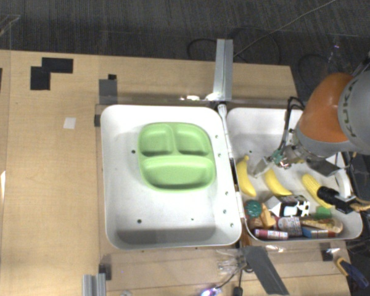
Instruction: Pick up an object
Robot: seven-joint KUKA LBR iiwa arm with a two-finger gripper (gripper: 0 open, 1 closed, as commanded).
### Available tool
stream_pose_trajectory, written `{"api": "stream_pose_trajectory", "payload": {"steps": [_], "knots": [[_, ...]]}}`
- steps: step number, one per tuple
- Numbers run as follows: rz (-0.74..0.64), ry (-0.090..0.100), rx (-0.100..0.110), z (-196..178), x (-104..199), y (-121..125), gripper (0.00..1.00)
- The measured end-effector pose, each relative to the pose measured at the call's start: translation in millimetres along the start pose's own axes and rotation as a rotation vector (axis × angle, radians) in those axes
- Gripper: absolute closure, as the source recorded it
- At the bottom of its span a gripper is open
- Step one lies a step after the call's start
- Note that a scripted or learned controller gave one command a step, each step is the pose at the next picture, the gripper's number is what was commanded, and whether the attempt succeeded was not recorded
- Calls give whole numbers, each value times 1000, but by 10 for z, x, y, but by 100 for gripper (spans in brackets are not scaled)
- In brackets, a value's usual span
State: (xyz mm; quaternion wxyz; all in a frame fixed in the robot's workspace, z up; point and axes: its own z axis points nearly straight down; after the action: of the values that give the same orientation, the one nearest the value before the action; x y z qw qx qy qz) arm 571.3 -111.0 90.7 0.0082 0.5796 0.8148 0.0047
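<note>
My gripper [279,158] hangs low over the right bin [259,125], reaching in from the right under the orange band of the arm [324,106]. Just below its tip lies a yellow banana [276,183], and a second banana [246,177] lies to the left along the bin's wall. A third yellow piece [313,186] rests to the right. The gripper is small and partly in shadow here, and nothing shows plainly held in it.
The front of the right bin holds a pile of small things: a teal round piece [253,208], a black-and-white item [294,208], markers [287,234]. The left bin [120,165] bears a green divided plate [176,155]. A metal post [224,69] stands behind the bins.
</note>
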Motion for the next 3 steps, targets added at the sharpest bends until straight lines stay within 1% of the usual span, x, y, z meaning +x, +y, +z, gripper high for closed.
{"api": "stream_pose_trajectory", "payload": {"steps": [1,2,3], "knots": [[-7,2,-4,-122,19,30,100],[183,5,12,-954,376,245,100],[183,5,12,-953,377,245,0]]}}
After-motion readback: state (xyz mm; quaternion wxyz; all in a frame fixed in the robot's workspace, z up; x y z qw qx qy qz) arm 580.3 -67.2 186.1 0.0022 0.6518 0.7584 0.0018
